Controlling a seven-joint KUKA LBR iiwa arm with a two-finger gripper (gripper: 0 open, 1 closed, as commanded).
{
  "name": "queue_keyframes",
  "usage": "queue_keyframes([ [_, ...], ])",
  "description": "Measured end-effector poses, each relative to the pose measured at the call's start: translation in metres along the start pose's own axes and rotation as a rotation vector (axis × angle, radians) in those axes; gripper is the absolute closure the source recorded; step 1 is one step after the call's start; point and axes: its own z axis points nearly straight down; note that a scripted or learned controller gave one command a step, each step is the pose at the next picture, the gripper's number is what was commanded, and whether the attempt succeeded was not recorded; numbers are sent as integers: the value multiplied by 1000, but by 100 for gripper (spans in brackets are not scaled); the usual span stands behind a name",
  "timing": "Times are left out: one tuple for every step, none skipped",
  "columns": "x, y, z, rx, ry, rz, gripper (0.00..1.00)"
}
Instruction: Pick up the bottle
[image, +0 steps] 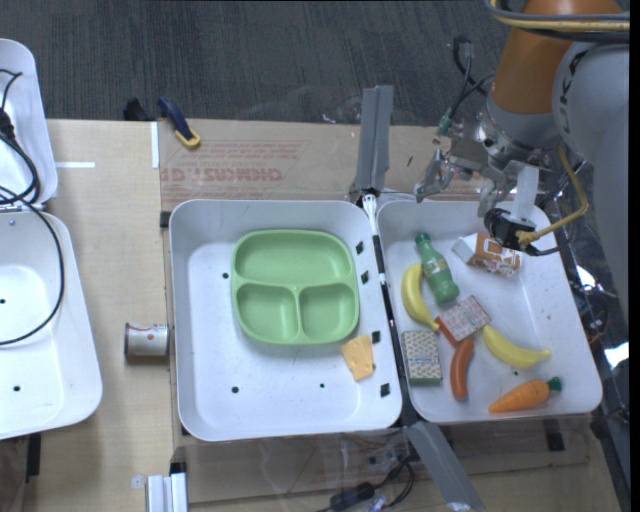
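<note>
Below, the tan desk (100, 300) carries two white bins on dark floor. My claw (480, 185) hovers over the right bin's (585, 330) far edge, grip unclear; the bottle (436, 268) lies beside a banana (414, 296).

Two bins side by side on the counter (100, 160). Left bin (200, 390): divided tray (295, 285) at centre, cheese wedge (359, 357) just near-right of it. Right bin (575, 330): bottle (436, 268) far-left, one banana (416, 296) touching its left side, small carton (494, 256) to its right. Two snack packets (463, 319) (421, 356) mid-bin, sausage (459, 368) between them, second banana (512, 347) right, carrot (522, 395) nearest. Claw (478, 190) above the bin's far edge. Small can (146, 340) on the counter left of the left bin.
</note>
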Motion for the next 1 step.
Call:
queue_keyframes([
  [20,-25,60,3,0,19,0],
])
